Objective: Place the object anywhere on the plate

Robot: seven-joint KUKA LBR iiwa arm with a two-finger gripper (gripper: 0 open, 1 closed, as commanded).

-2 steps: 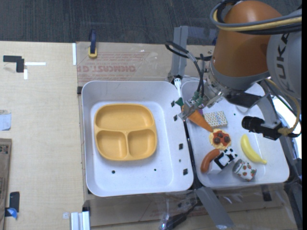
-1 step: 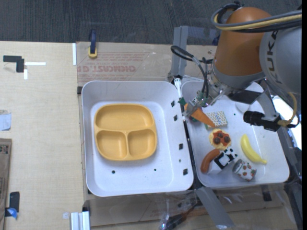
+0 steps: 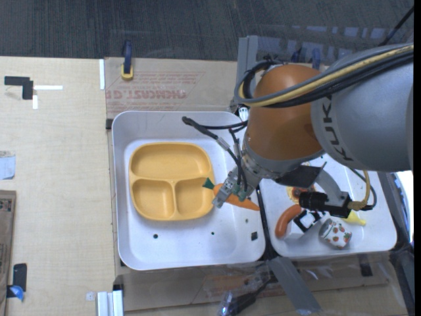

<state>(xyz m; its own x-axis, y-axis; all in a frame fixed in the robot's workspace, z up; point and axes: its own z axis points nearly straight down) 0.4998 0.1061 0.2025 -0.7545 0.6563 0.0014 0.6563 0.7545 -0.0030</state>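
The yellow plate (image 3: 172, 180) is the landmark here: a three-compartment dish lying in the left white bin (image 3: 131, 242), with all three wells bare. Just off its right edge lies the toy carrot (image 3: 238, 202), orange with a green leafy end that points toward the plate and almost meets its rim; the orange body trails away from the plate toward the wall between the bins. The claw (image 3: 231, 188) hangs directly over the carrot's leafy end, right beside the plate's lower right compartment, but the wrist and cables crowd it, so I cannot tell whether it is parted or clamped, nor whether the carrot is held or merely lying under it.

The carrot looks like a light plastic or rubber play food piece, stiff enough to keep its shape, smooth and tapering. I would judge the taper likely to slip out of a pinch, so the thicker shoulder near the green top seems the surest place to take it, squeezing across its width.

Farther from the plate, the right white bin (image 3: 381, 239) holds a red-orange sausage-like piece (image 3: 283, 221), a small speckled white item (image 3: 335, 234) and something yellow (image 3: 356, 220), partly hidden by the arm. The bins sit on a pale wooden worktop (image 3: 52, 176)
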